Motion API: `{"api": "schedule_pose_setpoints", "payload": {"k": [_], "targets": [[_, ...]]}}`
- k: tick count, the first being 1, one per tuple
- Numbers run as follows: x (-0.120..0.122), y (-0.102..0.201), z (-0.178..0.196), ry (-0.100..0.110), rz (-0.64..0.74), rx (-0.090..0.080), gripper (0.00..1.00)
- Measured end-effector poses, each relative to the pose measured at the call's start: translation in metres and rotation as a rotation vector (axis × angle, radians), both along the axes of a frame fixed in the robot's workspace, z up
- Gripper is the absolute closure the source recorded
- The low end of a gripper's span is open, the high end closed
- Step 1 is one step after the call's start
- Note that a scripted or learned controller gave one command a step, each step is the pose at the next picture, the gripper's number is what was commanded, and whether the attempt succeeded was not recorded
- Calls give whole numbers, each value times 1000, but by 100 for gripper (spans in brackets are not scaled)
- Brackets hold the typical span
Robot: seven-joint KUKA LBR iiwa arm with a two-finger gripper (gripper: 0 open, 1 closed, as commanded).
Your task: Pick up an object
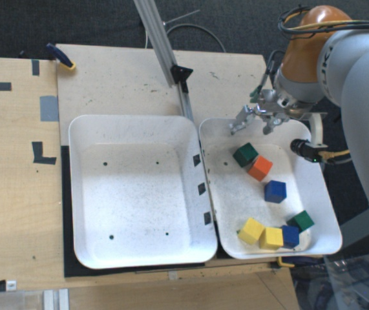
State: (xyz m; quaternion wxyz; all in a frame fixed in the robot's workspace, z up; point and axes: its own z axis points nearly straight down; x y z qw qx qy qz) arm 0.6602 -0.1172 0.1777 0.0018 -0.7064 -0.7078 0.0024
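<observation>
While the arm reaches in from the right, the end effector hangs over the far edge of the right bin, fingers spread apart with nothing between them: released.

Camera view, right bin:
- dark green cube sits just near-side of the end effector, slightly left of its right finger, not touching it. Closest object to the fingers.
- orange cube touches the dark green cube on its near-right side.
- blue cube lies further toward the near side, apart from the orange one.
- near-right corner cluster: yellow cube, second yellow cube touching it, second blue cube beside that, second green cube just far-right of the group. All well apart from the end effector.

Left bin: white floor with a few dark dots and fine specks.

Surface: light wood, grey tape patches on the left, a small blue-and-yellow item at the far left. A metal pole slants down from the far side to the gap between the bins, with a black clamp on it. Cable loop lies on the dark floor beyond the surface.

Arm: orange band above the wrist, black cable hanging over the right bin's far-right rim.
</observation>
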Motion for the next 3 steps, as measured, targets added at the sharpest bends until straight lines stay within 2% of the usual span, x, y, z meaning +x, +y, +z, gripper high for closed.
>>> {"api": "schedule_pose_setpoints", "payload": {"k": [1, 2, 3], "targets": [[-10, -3, -52, 0, -1, 0, 0], [-9, -2, -39, -4, 1, 1, 100], [-1, -9, 12, -11, 0, 0, 100]]}}
